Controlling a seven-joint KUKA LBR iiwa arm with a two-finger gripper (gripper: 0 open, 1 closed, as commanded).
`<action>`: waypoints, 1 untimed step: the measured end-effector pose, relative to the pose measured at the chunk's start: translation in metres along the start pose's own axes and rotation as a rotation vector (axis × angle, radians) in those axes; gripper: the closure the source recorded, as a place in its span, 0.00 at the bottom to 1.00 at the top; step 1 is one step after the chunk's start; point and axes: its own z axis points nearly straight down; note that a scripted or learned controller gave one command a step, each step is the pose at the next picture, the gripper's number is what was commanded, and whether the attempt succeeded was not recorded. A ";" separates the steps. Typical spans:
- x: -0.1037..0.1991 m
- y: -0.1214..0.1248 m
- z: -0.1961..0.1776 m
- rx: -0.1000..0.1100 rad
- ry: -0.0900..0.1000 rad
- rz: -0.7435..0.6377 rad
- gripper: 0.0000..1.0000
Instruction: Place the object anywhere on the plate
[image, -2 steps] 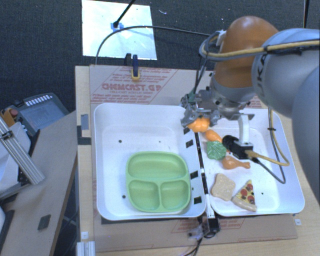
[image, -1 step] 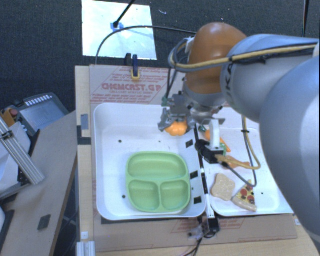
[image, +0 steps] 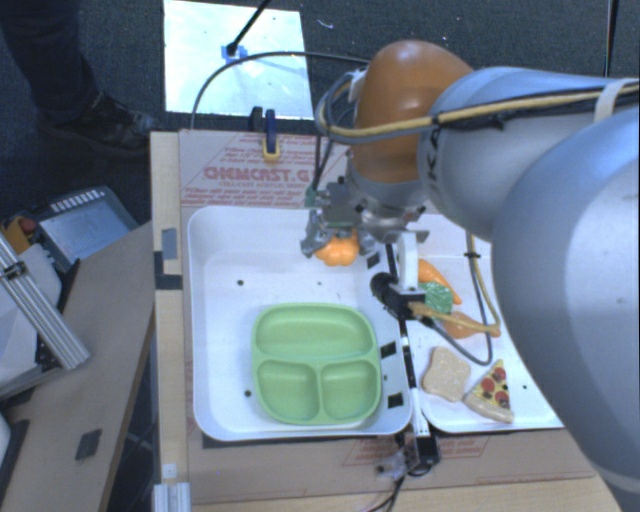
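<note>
A light green plate (image: 315, 362) with three compartments lies in the front part of the left white bin (image: 215, 300). My gripper (image: 333, 243) hangs over the back right of that bin, beyond the plate. An orange object (image: 339, 251) sits at the fingertips, between the metal fingers (image: 316, 238), and looks to be held there. The orange wrist band (image: 400, 95) and grey arm cover the area above and to the right.
The right bin (image: 520, 415) holds a carrot (image: 438, 283) with a green top, a slice of toast (image: 446, 374), a pizza slice (image: 491, 392) and another orange piece (image: 468, 325). A black divider (image: 405, 350) runs between the bins. A cable loops behind the arm.
</note>
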 end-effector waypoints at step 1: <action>-0.001 0.000 0.000 0.001 0.000 0.002 0.00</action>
